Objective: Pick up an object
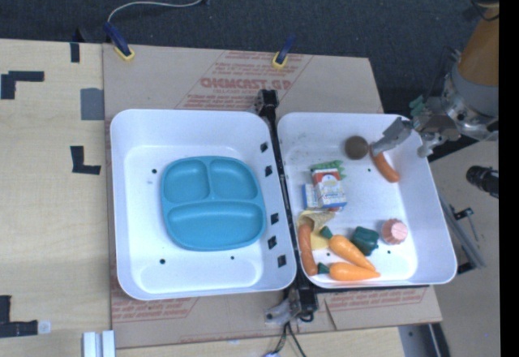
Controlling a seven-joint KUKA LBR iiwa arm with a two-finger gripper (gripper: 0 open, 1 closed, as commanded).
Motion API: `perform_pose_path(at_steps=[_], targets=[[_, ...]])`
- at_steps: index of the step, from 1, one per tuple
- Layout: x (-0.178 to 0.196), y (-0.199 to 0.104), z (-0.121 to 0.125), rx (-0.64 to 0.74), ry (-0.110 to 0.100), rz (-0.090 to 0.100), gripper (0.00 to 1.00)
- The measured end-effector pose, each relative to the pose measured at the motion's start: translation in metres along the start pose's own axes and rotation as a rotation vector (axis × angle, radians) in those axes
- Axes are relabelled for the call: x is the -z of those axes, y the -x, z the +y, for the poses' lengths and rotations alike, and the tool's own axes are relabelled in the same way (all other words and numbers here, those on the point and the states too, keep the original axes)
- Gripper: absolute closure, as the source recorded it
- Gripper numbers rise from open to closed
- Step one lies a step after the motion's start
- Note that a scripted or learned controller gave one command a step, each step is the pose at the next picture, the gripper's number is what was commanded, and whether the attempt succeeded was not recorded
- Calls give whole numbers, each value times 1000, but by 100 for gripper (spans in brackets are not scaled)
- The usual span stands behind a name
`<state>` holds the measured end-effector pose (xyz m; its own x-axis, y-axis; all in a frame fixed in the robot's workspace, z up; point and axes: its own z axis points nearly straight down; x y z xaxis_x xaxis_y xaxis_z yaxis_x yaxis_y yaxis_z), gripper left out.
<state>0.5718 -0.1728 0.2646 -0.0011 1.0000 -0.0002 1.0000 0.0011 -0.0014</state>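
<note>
We see the end effector (388,140) beside the brown ball (355,148) and sausage (386,166); we cannot tell its opening. Crowding risks nudging either away.

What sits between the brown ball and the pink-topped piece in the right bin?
In the camera view, an orange sausage-like piece lies between the brown ball and the pink-topped piece; below it is bare bin floor.

We find the arm (478,71) entering from the right, its orange band uppermost and the grey wrist below it. The gripper (392,139) extends leftward and downward at a slant. We see one grey finger (395,133) plainly; we cannot judge the gap between the fingers.
</note>
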Motion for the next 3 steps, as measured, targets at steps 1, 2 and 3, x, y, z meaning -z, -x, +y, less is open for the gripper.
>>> perform_pose_path(at_steps=[1, 2, 3], targets=[[-173, -18, -46, 0, -1, 1, 0], [-178, -68, 43, 2, 7, 0, 0], [-169, -68, 42, 2, 3, -1, 100]])
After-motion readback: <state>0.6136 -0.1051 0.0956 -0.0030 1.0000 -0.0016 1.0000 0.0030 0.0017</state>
